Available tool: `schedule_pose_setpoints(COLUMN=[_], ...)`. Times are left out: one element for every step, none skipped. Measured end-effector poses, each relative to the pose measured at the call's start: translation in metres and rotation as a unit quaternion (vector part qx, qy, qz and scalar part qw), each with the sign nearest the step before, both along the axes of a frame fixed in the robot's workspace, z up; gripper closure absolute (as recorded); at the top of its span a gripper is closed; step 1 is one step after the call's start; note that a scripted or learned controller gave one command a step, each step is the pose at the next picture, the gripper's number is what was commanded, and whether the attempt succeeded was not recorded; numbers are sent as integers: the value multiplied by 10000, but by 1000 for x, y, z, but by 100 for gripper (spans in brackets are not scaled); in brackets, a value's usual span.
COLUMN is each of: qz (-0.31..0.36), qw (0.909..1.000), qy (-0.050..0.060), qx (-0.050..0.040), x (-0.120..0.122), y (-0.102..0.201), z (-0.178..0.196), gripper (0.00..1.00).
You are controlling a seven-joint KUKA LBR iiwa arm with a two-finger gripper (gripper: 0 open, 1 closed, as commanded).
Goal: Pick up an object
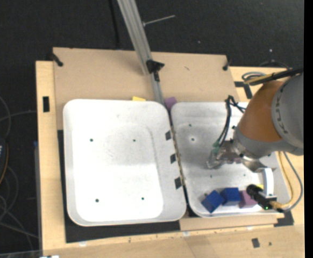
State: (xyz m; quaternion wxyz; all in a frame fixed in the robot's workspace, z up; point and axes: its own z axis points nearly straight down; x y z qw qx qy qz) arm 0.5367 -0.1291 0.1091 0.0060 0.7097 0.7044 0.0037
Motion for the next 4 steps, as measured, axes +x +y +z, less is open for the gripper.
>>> schedule_pose_setpoints(qz=[24,59,18,21], qw=[10000,10000,10000,10000], qy=[49,51,36,41], qx=[5,2,2,5], x=[11,27,-9,-8], y=[-17,32,-8,-6], z=[27,-12,-10,-11], gripper=[100,100,100,0])
